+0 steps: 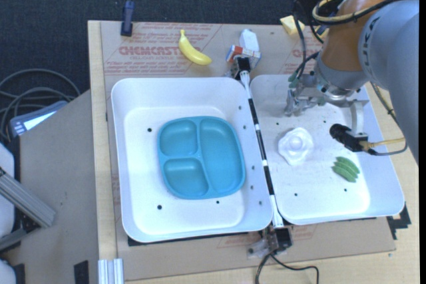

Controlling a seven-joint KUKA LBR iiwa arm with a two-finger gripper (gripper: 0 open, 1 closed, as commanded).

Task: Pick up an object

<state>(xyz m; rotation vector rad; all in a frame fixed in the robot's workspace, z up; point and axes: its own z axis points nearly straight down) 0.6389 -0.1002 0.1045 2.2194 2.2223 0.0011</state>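
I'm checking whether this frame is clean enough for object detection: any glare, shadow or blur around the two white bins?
Camera view: light is even and soft; the right white bin is bright, so the white crumpled object barely stands out; the small green object and the blue divided plate read clearly; the grey arm's gripper looks slightly soft.

My grey arm reaches in from the right, orange band above the wrist, gripper (297, 103) pointing straight down.
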